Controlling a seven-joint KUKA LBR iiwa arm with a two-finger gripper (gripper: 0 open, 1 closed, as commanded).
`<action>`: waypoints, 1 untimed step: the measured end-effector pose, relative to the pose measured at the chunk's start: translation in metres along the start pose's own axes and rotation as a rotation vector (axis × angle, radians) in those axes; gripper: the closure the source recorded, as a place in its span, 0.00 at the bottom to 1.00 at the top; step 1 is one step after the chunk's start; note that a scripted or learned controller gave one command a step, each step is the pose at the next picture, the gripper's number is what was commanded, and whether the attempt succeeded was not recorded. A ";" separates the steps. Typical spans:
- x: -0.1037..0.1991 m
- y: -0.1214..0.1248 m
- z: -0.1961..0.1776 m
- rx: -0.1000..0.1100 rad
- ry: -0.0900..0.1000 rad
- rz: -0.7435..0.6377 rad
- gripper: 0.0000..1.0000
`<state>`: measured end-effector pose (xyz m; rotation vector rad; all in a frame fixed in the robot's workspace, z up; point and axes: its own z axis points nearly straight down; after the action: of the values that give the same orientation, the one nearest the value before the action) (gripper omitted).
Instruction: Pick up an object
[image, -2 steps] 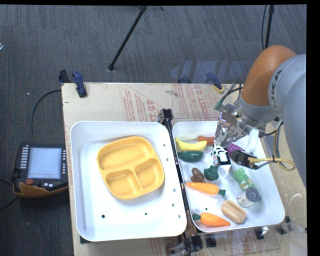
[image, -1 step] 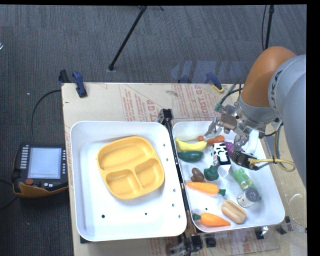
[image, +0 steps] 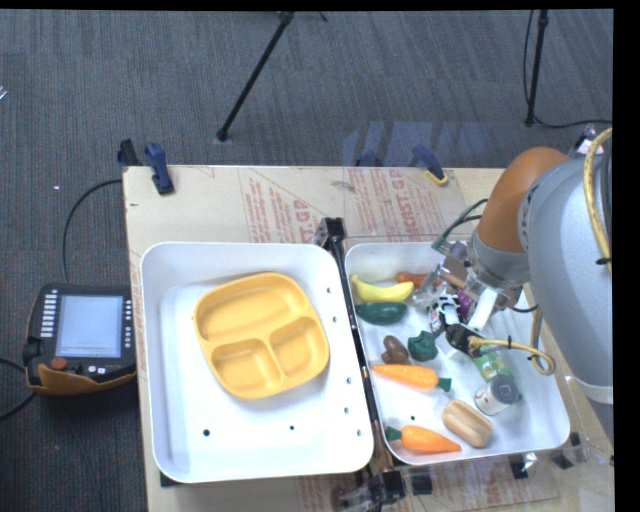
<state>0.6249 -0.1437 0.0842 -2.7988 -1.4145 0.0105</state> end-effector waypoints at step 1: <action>0.002 0.000 -0.011 0.002 -0.001 -0.010 1.00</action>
<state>0.6258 -0.1422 0.0956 -2.7902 -1.4273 0.0128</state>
